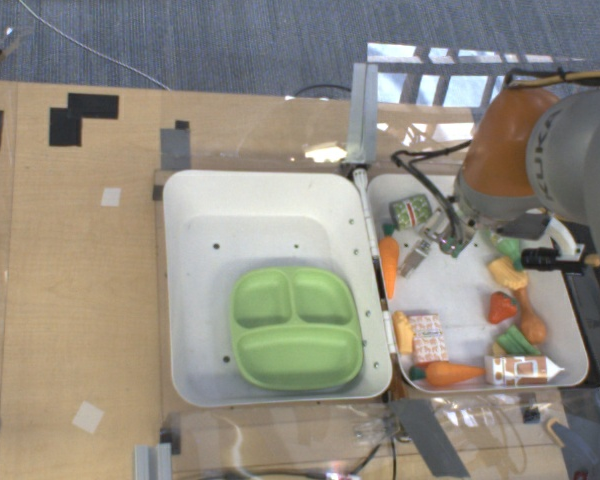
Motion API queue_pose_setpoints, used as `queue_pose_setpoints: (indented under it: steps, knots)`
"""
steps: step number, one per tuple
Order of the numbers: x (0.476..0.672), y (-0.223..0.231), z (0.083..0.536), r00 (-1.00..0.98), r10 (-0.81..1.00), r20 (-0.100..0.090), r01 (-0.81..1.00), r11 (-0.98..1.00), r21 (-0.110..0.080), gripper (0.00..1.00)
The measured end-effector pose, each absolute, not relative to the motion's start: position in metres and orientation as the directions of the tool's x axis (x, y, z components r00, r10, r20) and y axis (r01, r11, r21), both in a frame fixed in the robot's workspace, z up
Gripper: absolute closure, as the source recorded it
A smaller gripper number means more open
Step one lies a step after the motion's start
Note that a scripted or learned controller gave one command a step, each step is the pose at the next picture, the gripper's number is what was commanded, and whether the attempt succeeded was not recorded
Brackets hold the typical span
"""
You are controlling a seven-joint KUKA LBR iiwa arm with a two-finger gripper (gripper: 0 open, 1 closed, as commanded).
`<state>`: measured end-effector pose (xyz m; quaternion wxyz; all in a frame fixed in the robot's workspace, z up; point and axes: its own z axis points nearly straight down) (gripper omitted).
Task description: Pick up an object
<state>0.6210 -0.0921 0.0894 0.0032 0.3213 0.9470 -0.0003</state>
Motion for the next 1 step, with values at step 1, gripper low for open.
queue_pose_setpoints:
  steps: [1]
  knots:
    - [0.6272,-0.091,0.1044,-0.799,0.6,-0.026,0.6,0.8,0.012,1.0]
